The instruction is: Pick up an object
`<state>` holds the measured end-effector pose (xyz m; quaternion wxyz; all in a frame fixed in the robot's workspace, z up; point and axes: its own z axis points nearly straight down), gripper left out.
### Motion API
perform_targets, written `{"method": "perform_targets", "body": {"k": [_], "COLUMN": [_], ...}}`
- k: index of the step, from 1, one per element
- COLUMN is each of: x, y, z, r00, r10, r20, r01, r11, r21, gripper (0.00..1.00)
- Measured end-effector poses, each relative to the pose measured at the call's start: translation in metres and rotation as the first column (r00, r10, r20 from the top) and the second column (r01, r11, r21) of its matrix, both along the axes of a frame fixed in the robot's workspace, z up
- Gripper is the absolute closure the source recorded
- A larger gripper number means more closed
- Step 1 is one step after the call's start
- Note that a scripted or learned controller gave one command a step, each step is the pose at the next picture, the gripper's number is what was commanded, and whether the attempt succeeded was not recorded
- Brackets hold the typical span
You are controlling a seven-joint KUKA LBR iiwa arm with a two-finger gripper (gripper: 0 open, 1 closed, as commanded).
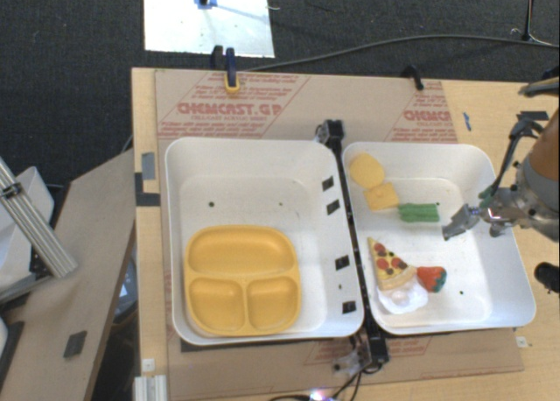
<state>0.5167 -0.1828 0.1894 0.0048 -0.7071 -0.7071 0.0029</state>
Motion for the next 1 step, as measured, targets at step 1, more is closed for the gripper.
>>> {"method": "perform_targets", "body": {"k": [1], "x": [0.0032], "y": [0.0004], "z": [0.0063], "r00": [1.000], "r10": [0.004], "r20": [0.012], "r01": [-0.004], "r11": [1.000], "r21": [-0.003], "gripper": [0.00]}}
